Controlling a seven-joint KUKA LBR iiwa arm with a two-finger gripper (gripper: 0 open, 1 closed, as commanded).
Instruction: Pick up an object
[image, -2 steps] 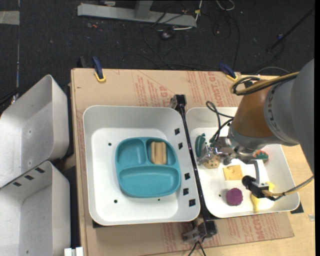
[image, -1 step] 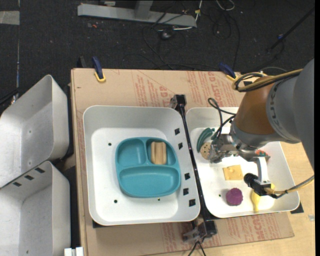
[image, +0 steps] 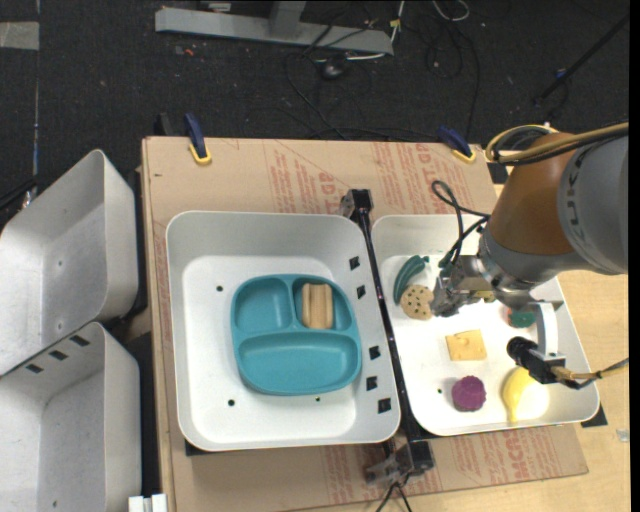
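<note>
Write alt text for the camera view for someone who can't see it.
A grey and orange robot arm reaches into the right bin, its gripper beside a cookie. The left bin holds a teal tray.

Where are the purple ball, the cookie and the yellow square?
Purple ball (image: 467, 393), camera view, its middle.
Cookie (image: 416, 301), camera view, its spotted face.
Yellow square (image: 466, 346), camera view, its flat top.

Looks like a robotics lab setup: two white bins (image: 190, 300) on a cardboard sheet (image: 300, 170) clamped to the bench, loose cables (image: 330, 60) trailing over dark carpet at the far side.
</note>
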